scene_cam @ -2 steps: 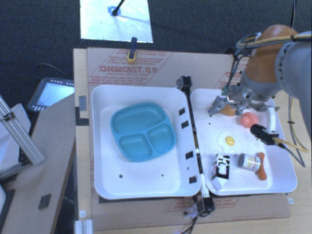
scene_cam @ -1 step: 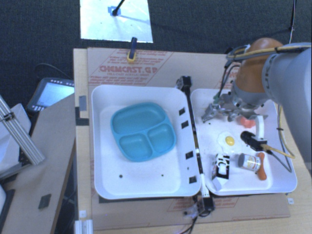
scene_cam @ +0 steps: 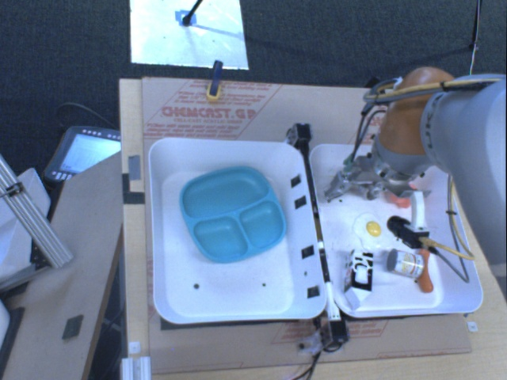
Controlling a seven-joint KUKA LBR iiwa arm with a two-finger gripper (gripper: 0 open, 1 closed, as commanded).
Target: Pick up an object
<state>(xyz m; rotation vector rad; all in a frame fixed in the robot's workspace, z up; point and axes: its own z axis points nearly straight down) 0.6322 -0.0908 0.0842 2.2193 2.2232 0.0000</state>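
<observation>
Fried egg (scene_cam: 371,228) lies below tool (scene_cam: 339,187).

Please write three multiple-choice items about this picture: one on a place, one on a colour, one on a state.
1. Where does the divided plate lie?
A. left bin
B. right bin
C. on the cardboard

2. What colour is the plate?
A. red
B. blue
C. black

3. Where is the gripper?
A. over the left bin
B. over the right bin's far left corner
C. outside both bins

Answers: 1 A, it sits in the left bin's middle. 2 B, it is light blue. 3 B, it hangs beyond the fried egg toy.
</observation>
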